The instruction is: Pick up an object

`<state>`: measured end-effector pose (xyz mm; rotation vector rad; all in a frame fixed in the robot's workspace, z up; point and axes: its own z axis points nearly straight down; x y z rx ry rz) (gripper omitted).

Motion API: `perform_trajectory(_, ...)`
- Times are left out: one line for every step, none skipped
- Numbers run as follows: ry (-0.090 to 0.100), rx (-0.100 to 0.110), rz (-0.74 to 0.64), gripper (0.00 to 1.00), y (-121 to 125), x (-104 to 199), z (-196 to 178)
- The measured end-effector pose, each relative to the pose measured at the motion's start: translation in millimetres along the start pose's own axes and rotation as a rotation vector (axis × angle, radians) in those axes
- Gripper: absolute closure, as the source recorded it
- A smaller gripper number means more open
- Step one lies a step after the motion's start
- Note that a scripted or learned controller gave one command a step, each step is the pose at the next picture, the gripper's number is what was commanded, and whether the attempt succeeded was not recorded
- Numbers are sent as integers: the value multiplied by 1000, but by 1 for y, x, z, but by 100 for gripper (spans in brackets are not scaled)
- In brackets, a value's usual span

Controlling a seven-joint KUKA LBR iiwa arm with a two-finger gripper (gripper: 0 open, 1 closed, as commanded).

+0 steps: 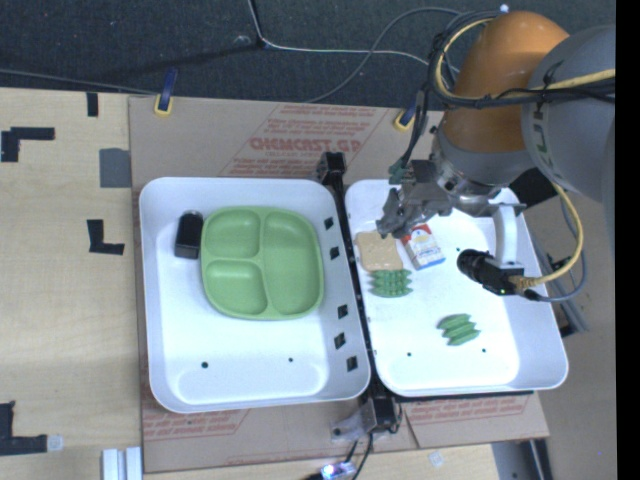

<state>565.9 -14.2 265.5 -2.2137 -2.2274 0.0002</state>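
- Gripper (403,218) is hanging low over the upper-left part of the right bin (530,358), reaching in from the right under the orange band (500,53).
- Jaw state: cannot tell; the fingertips are merging with dark wrist hardware and the objects under them, and nothing is visibly sitting between them.
- Key relation: the tan block (378,254) is lying just below and slightly left of the tips, touching or nearly touching them in this view. Judging this the likeliest target.
- The block is looking flat, roughly square, sponge- or cracker-like, with no clear long axis; its left edge is sitting near the bin wall, which may be crowding one finger.
- A small carton (426,249), white with red and blue print, is lying just right of the block, long axis running up-left to down-right, its upper end tucked under the gripper.
- A ridged green piece (390,284) is lying just below the block, touching or nearly so.
- A green pod (459,329) is lying well apart, lower in the bin, long axis near horizontal.
- Left bin (165,358) is holding a green divided plate (263,264) and a black item (188,235) beside it.
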Motion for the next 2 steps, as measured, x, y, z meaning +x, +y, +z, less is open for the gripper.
perform_trajectory(-1,2,1,100,2,44,9)
perform_trajectory(-1,4,0,100,-2,96,30)
